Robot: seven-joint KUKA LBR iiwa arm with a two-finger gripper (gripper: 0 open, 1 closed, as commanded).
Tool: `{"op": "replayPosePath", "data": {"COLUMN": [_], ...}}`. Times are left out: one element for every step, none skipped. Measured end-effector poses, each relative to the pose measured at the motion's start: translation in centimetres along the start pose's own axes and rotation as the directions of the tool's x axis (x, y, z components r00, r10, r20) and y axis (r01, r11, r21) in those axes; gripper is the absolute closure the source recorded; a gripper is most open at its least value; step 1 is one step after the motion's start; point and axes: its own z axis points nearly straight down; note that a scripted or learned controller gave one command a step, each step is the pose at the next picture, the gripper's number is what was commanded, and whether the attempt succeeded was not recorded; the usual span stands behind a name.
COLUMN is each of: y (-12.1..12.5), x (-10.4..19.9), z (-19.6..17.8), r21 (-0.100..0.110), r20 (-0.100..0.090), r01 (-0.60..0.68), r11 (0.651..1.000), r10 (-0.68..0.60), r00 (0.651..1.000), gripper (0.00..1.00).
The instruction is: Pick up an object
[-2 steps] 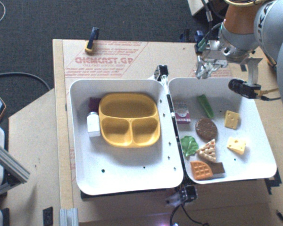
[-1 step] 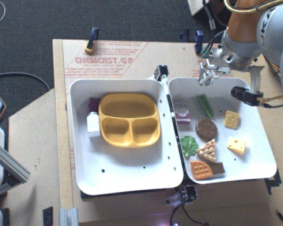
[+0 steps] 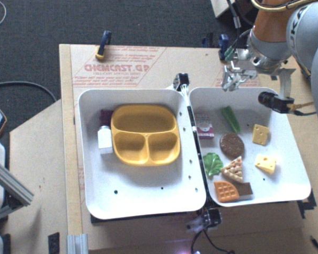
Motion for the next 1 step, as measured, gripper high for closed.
{"op": "replayPosePath", "data": {"y": [-0.63], "x": [1.14], "z": [-0.1], "r21": [0.005], "r20": [-0.002], "r01": [-0.001], "r11": [1.0], "r10": [0.001], "r00": [1.0], "gripper": [1.0]}}
